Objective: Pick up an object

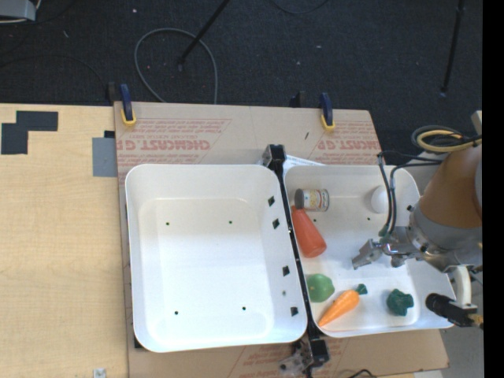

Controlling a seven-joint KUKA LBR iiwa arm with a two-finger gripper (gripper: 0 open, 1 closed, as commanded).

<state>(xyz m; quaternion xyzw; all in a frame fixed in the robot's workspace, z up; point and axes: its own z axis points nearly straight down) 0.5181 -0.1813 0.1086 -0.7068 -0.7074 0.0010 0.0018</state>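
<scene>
The grey arm with the orange band reaches in from the right. Its metal two-finger gripper [368, 254] hangs spread open and holding nothing, over the right white bin [346, 181], near the orange toy carrot [339, 308].

The arm [449, 203] reached in from the right edge of the bench, its orange band sitting above the grey wrist over the right rim of the right-hand bin [409, 181]. The gripper [368, 255] pointed leftward and down over the middle of that bin, nearer its right wall than the divider. Its metal fingers [361, 260] stood slightly spread with nothing between them.
</scene>
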